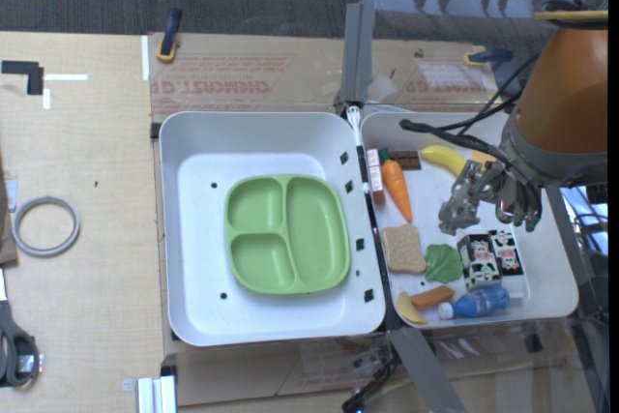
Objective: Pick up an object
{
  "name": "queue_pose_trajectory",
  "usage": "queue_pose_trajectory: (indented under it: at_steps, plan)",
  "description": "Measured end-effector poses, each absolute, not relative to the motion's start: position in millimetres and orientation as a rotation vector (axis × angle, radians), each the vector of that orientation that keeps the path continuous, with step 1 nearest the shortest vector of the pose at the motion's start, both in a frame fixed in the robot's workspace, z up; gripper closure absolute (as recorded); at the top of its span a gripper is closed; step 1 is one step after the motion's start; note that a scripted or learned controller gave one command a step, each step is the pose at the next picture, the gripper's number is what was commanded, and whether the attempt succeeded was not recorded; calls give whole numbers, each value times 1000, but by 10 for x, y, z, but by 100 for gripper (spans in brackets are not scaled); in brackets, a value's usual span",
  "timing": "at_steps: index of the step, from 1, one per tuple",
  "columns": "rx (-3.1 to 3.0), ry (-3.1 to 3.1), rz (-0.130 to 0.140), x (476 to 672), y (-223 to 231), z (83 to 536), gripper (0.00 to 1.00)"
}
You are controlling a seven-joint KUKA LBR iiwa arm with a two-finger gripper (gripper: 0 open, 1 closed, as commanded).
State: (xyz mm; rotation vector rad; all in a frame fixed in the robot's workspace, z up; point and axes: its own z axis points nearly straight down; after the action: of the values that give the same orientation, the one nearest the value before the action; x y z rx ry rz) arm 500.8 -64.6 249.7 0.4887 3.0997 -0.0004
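Right bin (556,290): gripper (462,208) above lettuce (444,260) (apart).

The light wooden bench (87,150) carries two white bins side by side, the left bin (184,237) and the right bin (551,276). A roll of tape (44,225) lies near its left edge, with flat cardboard (242,77) behind the bins

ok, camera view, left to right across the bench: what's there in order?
Tape roll → green divided plate in the left bin → carrot → hand over the right bin → black-and-white carton.
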Motion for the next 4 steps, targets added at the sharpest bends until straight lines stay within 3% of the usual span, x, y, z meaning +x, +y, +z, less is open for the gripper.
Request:
queue_pose_trajectory:
  at_steps: [1, 2, 3, 4]
  plan:
    - [423, 3113, 0, 5121, -1051, 1102, 100]
    - [335, 3124, 1, 4804, -1754, 913, 100]
    - [328, 3095, -7, 4888, -1763, 980, 0]
    - [315, 3123, 2, 5280, -1068, 920, 0]
